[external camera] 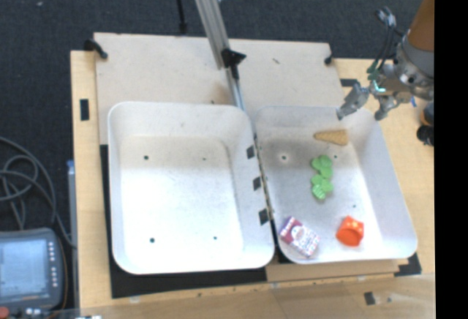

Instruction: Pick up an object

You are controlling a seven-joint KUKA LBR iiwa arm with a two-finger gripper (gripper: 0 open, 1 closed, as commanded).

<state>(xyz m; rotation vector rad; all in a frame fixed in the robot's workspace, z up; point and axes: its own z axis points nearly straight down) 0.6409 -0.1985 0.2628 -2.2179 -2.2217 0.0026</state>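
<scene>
1. Hovering over the far right corner of the right bin point(387, 186), the gripper point(368, 104) sits on a grey arm point(420, 47) entering from the right. Its two fingers point(352, 101) are spread apart with nothing between them.
2. Right bin contents, far to near: a tan cone-shaped piece point(332, 137) near the far wall; a green lumpy toy point(321, 176) mid-bin; an orange cup-like object point(351, 231) toward the near right; a pink-and-white packet point(300, 237) at the near left corner, close to the divider.
3. Nearest item to the gripper is the tan cone-shaped piece, just below and left of the fingertips in the view; whether the fingers are at its height or well above cannot be judged from this angle.
4. All four items lie apart from one another, except that the green toy may be two pieces touching; resolution is too poor to say.
5. Left bin point(124, 164) shows only dark specks on its floor.
6. Surroundings: a slanted aluminium post point(207, 3) rises from the far board point(161, 61) and crosses above the seam between bins; black clips point(257, 182) line that seam. A teach pendant point(28, 270) and grey cables point(18, 171) lie off the bench at left.
7. Obstructions: the bin's sloped right wall lies directly under the wrist; the post stands well clear to the left.
</scene>
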